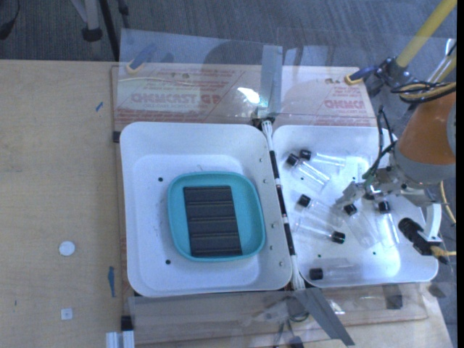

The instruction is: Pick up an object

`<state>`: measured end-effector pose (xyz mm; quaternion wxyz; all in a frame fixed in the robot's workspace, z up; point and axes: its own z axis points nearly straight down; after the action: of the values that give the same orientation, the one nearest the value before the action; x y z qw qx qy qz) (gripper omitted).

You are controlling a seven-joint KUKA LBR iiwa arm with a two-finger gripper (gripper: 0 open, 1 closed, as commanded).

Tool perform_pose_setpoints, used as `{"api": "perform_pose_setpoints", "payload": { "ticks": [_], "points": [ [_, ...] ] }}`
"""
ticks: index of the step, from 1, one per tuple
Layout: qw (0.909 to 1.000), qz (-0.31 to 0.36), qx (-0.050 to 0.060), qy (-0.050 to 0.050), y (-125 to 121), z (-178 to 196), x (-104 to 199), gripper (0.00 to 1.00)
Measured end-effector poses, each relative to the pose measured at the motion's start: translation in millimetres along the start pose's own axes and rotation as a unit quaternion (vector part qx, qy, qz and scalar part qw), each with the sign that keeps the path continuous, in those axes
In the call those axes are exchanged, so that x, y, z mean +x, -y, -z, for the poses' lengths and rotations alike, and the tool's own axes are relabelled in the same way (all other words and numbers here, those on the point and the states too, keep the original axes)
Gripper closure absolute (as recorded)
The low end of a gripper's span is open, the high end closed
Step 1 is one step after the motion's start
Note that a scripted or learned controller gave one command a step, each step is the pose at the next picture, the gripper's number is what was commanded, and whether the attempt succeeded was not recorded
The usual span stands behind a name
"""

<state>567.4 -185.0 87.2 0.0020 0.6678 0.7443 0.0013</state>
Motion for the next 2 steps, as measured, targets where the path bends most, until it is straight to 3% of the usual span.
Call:
{"api": "perform_pose_setpoints", "payload": {
  "ticks": [1, 2],
  "points": [
    [1.0, -0.001, -0.003, 0.001, -1.6, 11.6, -1.0, 1.0],
    [0.9995, -0.032, 0.001, 0.0, -46.7, 134.9, 58.6, 1.0]
  ]
}}
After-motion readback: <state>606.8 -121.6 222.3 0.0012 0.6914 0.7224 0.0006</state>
